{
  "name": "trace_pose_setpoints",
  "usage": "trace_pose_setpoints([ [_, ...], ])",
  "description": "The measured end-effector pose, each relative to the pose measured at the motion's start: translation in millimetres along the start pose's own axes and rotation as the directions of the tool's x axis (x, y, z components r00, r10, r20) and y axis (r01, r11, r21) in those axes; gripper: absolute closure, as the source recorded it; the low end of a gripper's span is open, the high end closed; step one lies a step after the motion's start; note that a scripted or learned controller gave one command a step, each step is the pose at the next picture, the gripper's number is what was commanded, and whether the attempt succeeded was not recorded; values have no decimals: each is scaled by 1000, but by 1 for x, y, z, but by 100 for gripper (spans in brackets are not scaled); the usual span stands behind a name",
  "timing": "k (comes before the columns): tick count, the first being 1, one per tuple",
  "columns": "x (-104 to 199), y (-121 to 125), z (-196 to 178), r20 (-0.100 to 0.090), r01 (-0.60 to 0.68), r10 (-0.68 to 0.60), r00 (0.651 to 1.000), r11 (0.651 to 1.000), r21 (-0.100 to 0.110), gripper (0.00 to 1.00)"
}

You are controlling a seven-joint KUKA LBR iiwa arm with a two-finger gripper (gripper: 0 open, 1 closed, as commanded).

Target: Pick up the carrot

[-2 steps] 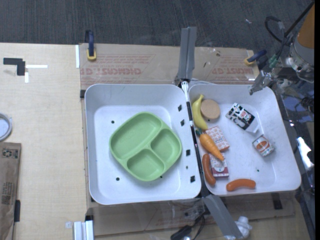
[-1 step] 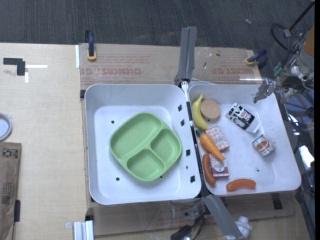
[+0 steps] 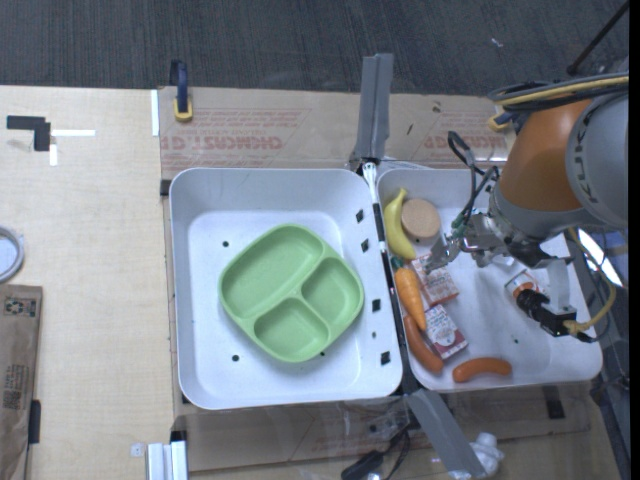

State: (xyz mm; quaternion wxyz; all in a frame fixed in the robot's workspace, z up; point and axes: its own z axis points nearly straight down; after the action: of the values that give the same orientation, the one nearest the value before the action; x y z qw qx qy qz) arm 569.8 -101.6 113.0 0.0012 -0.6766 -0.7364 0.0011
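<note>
Orange carrot [image 3: 410, 301], lower end behind packet [image 3: 446, 331]

A green divided plate [image 3: 291, 293] lies in the left bin [image 3: 190, 268]. In the right bin [image 3: 560, 368], the carrot [image 3: 410, 297] lies along the left wall, below a banana [image 3: 397, 222]. The pincer [image 3: 452, 244] hangs near red packets [image 3: 440, 308].

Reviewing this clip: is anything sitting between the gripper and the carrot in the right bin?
Partly. The gripper hangs over the right bin, and the carrot lies along that bin's left wall. A red-and-white packet lies between them, beside the carrot, with a second packet lower down. Nothing visibly covers the carrot's top.
</note>
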Motion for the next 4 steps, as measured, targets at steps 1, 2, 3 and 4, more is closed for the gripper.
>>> trace_pose_setpoints([
  [1,-4,39,21,0,43,-43,999,999,-3,0],
  [2,-5,39,12,1,40,-40,999,999,-4,100],
  [3,65,59,-79,1,127,-127,992,992,-2,100],
  [4,6,26,-139,4,365,-365,931,931,-3,100],
])
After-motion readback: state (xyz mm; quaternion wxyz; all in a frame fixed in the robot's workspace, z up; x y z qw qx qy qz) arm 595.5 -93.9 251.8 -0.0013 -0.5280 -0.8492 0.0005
